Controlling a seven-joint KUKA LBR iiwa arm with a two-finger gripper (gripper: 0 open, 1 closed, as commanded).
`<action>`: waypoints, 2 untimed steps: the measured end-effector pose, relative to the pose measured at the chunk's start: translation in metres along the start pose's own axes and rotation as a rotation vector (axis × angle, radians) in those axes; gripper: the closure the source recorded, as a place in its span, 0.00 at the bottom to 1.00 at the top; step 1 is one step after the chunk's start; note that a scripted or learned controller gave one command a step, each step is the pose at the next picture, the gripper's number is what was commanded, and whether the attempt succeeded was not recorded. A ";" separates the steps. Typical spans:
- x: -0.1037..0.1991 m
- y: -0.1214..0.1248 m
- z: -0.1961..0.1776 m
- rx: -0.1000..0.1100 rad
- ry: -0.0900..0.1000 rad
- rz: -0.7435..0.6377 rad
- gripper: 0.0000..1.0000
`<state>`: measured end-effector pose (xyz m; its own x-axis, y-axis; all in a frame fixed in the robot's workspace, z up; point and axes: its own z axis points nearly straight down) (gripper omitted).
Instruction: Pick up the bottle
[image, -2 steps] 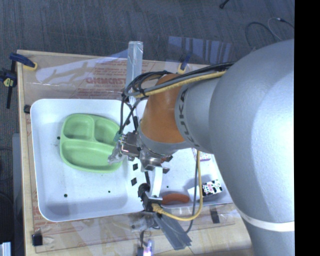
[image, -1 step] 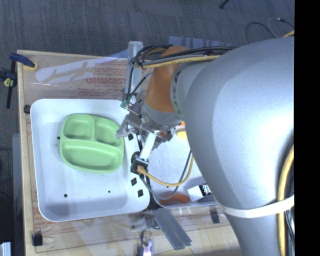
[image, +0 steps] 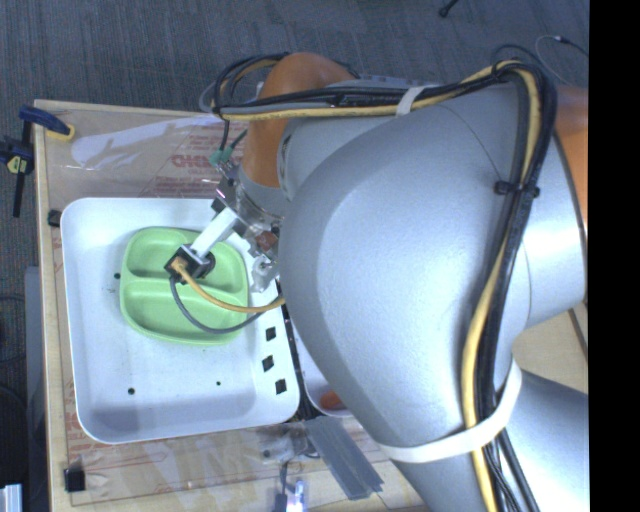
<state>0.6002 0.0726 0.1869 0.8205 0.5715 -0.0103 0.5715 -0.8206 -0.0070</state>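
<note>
Far to the left of the grey metal claw (image: 258, 262), at the bench edge, sits a small blue clamp (image: 45, 122), which plays no part here. Nearer, the shallow white plastic left bin (image: 80, 330) holds a light green divided plastic dish (image: 150, 295). The dish lies just left of the claw and its visible compartments look bare.

The claw hangs over the dish's right rim, close to the wall between the two bins. The wrist above hides so much of it that I cannot tell whether it is apart or together, or whether anything sits in it.

To the right of the claw, the big grey arm (image: 420, 260) with its orange band (image: 300, 75) covers nearly all of the shallow white right bin (image: 306, 392). A small reddish-brown patch (image: 332, 403) peeks out under the arm there, too little for me to name. So I cannot tell where the bottle lies. My guess is the covered right bin.

I judge the step in hand to be search and approach, early in the task. To do it well I would raise the arm to uncover the right bin and fix how the bottle lies. Then I would bring the claw down across its narrow width, keeping off the bin walls and the dish rim, either of which could deflect the claw.
</note>
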 end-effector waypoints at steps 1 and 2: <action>-0.045 -0.150 0.095 -0.002 0.000 -0.191 0.00; 0.039 -0.149 0.100 0.003 -0.011 -0.009 0.00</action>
<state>0.5453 0.2170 0.0875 0.8150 0.5791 -0.0211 0.5790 -0.8152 -0.0101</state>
